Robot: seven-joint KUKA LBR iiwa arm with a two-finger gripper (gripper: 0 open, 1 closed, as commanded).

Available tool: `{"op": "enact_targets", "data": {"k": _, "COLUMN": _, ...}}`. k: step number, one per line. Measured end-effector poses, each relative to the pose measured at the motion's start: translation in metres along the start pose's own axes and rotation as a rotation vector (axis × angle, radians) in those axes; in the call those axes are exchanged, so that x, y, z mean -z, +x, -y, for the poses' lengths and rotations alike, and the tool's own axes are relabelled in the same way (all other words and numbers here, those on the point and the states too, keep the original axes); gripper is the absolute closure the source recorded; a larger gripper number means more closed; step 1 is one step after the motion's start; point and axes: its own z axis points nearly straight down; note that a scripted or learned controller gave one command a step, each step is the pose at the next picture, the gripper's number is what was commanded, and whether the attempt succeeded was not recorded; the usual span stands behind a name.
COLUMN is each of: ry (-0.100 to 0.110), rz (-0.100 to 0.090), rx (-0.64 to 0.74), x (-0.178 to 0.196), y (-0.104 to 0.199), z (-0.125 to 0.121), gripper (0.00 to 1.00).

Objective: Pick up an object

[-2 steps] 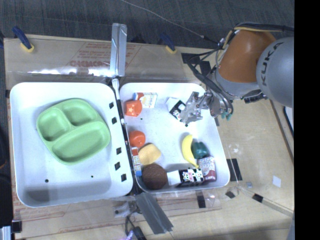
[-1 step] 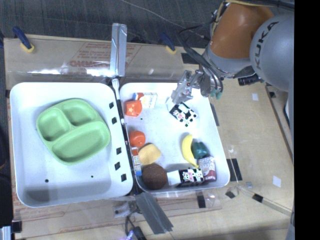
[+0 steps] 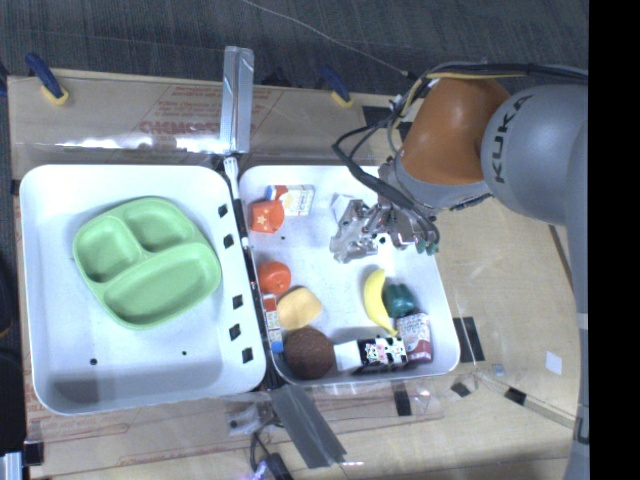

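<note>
My gripper [image 3: 352,238] hangs over the middle of the right bin [image 3: 330,183], its metal fingers pointing left and down. Nothing shows between them. Just below and right of it lies a yellow banana [image 3: 375,301] beside a dark green object [image 3: 400,298]. To its left sit a red tomato-like object [image 3: 266,216] and a small white carton [image 3: 296,200]. Lower left are an orange-red fruit [image 3: 274,276], a pale yellow lump [image 3: 299,309] and a brown round object [image 3: 308,353]. A black-and-white box [image 3: 380,352] and a red can [image 3: 416,336] lie along the bin's front.
The left bin [image 3: 60,368] holds a green divided plate [image 3: 148,259]. A metal divider [image 3: 238,98] rises between the two bins. The grey arm with its orange band [image 3: 455,133] reaches in from the right above the bench.
</note>
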Motion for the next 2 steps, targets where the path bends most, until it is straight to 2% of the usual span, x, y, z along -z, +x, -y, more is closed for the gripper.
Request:
{"op": "enact_targets", "data": {"k": 1, "ry": 0.003, "rz": 0.009, "rx": 0.203, "x": 0.005, "y": -0.045, "z": 0.039, "gripper": 1.0}}
{"op": "enact_targets", "data": {"k": 2, "ry": 0.003, "rz": 0.014, "rx": 0.367, "x": 0.076, "y": -0.056, "z": -0.068, "gripper": 1.0}}
